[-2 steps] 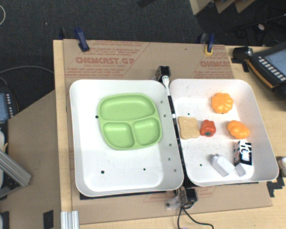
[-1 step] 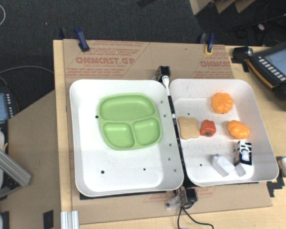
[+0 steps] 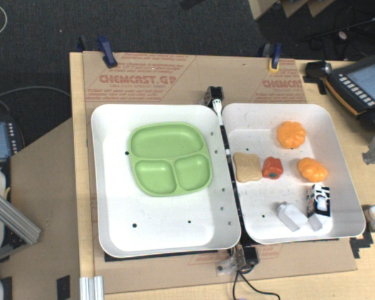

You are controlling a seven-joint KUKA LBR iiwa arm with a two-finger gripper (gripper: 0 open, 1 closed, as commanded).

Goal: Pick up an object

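The right bin (image 3: 262, 120) holds several small objects. An orange pumpkin-like piece (image 3: 291, 134) lies near its far side, and a second orange piece (image 3: 312, 169) sits below it. A small red pepper (image 3: 272, 168) rests beside a tan slice of bread (image 3: 247, 167) near the bin's left wall. Toward the front lie a grey-white block (image 3: 290, 217) and a black, white and blue item (image 3: 320, 200). The left bin (image 3: 112, 192) bears a green three-compartment plate (image 3: 170, 159).
The bins sit on a brown cardboard sheet (image 3: 144, 77) clamped at the back by blue clips (image 3: 106, 50). A dark device with a screen (image 3: 356, 86) lies at the far right. A cable (image 3: 250, 283) trails off the bench front.
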